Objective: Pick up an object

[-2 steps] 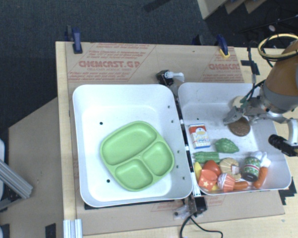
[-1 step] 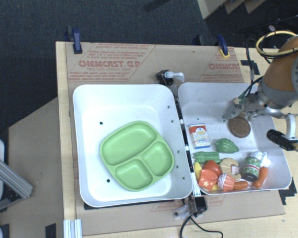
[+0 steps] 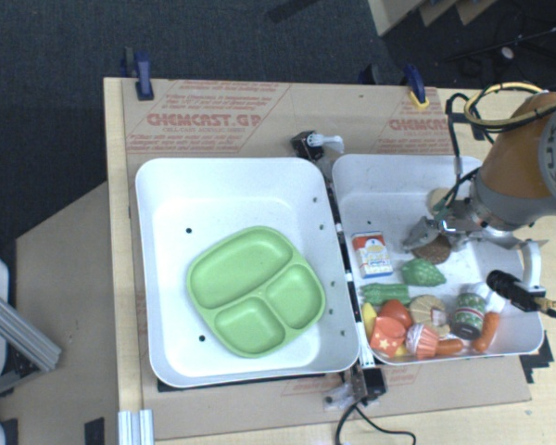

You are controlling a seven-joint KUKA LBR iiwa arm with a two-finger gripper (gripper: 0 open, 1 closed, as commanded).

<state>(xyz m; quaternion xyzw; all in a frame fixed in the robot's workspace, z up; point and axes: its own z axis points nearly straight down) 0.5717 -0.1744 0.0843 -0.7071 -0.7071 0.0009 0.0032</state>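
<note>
While my gripper hangs low over a brown object in the right bin, its opening unreadable, crowded toys nearby could foul my grasp.

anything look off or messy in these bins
Nothing looks spilled or broken. The green divided plate lies flat but turned at an angle in the left bin. In the right bin the toy food is heaped toward the near end, and a small carton lies beside the heap.
</note>
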